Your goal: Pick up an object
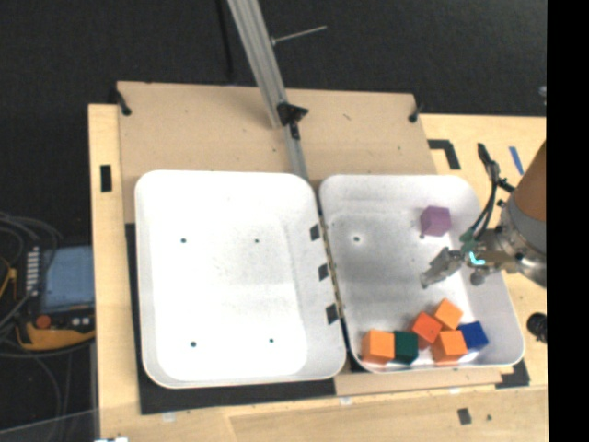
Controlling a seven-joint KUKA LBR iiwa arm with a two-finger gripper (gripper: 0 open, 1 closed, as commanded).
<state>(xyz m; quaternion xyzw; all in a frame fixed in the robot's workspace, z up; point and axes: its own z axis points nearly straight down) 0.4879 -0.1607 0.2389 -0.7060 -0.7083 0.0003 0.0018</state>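
Down front, a bunch of blocks piled along the near edge of the right bin (pixel 368 210): orange block (pixel 378 343), green block (pixel 406 345), three more orange ones around (pixel 427 325), plus a blue block (pixel 473 334) at the end. Purple block (pixel 435 220) off on its own further back, well apart from the pile. Left bin (pixel 221 274) just beside, on the same bench (pixel 258 109).

Hand (pixel 457 267) reaching in from the right, hovering between the purple block and the pile. Fingers spread fairly wide, nothing between them. Looks like still lining up for a grab, no target obvious yet.

What could go wrong, guessing here: pile is packed tight, blocks touching, so fingers coming down there could land on top of a neighbour or shove the whole lot against the bin wall instead of closing on one. Rotated orange blocks might also squirt out sideways if pinched on the corners. Purple one seems the safer pick, lots of room around it.
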